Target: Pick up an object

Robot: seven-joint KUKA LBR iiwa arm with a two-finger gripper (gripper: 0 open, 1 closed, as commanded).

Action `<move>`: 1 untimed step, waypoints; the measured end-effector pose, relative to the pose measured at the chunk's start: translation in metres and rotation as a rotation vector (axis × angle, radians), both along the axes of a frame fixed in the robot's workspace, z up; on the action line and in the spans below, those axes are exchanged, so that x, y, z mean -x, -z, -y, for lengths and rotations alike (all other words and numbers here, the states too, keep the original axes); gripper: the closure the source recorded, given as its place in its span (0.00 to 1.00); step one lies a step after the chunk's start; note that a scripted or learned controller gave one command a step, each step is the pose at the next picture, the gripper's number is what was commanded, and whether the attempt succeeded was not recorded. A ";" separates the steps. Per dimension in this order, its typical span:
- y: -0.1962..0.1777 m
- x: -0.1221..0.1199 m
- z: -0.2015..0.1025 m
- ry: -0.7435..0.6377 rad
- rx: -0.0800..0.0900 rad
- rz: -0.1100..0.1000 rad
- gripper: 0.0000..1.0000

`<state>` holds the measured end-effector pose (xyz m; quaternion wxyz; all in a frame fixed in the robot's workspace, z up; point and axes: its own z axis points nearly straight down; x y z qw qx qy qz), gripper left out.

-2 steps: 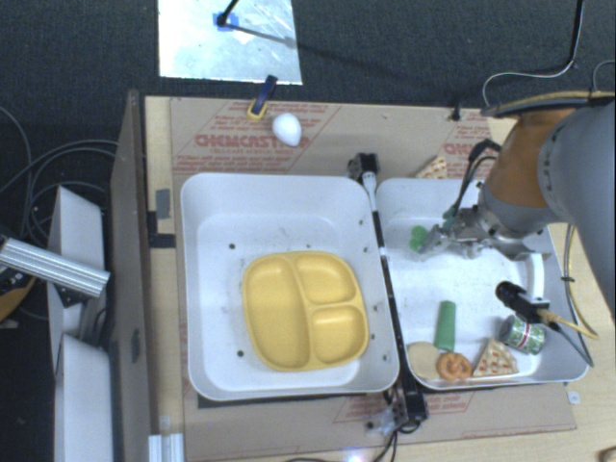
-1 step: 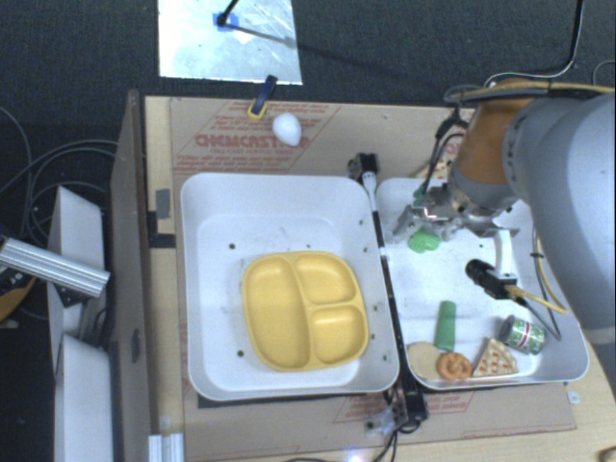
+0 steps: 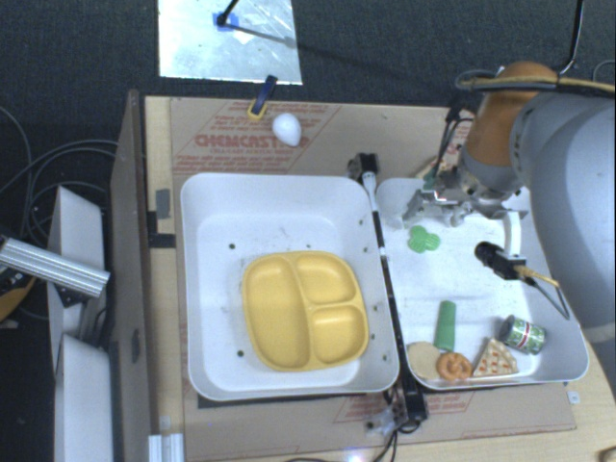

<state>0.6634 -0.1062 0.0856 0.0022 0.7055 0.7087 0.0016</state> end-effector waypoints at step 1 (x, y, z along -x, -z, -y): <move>0.001 0.014 -0.021 -0.001 -0.001 -0.004 0.00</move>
